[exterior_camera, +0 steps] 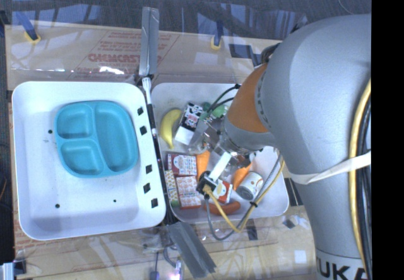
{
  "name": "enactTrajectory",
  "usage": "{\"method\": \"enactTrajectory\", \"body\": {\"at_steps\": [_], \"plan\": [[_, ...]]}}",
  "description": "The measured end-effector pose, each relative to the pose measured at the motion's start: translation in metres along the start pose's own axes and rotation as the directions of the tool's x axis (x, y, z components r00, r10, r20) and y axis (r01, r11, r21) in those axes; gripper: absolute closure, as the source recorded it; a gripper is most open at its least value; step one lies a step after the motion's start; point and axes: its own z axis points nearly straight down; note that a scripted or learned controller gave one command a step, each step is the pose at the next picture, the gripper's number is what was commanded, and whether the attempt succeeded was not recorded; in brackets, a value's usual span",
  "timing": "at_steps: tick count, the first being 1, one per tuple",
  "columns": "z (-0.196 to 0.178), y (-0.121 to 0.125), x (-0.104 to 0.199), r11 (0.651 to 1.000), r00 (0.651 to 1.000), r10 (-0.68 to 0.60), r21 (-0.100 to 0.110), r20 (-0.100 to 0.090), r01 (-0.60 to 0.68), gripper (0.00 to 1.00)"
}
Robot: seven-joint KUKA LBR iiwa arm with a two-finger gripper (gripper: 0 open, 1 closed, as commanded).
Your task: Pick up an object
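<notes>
The jaws [207, 185], whose opening I cannot tell, hang over the right bin [278, 203] near a red carton [182, 181], probably light and stiff, best gripped across its narrow sides.

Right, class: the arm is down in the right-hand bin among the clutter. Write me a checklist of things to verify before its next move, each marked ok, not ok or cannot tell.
1. End effector is low over the right bin: ok.
2. An object is seen between its fingers: cannot tell; arm and clutter hide them.
3. Targets are within reach: ok; banana, red box and orange carrot lie close by.
4. Objects are spaced for a clean grasp: not ok; they crowd and overlap.
5. Left bin holds the blue divided plate, away from the arm: ok.
</notes>
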Motion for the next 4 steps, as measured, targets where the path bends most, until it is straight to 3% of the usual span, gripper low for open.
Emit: {"method": "enactTrajectory", "body": {"at_steps": [1, 2, 3, 4], "plan": [[-0.007, -0.001, -0.001, 1.000, 1.000, -0.004, 0.006, 0.004, 0.004, 1.00], [-0.007, -0.001, -0.001, 1.000, 1.000, -0.005, 0.006, 0.004, 0.005, 0.00], [-0.013, -0.001, -0.001, 1.000, 1.000, -0.010, 0.011, 0.007, 0.009, 1.00], [-0.100, -0.031, 0.060, 1.000, 1.000, -0.001, 0.000, 0.001, 0.001, 1.00]]}}
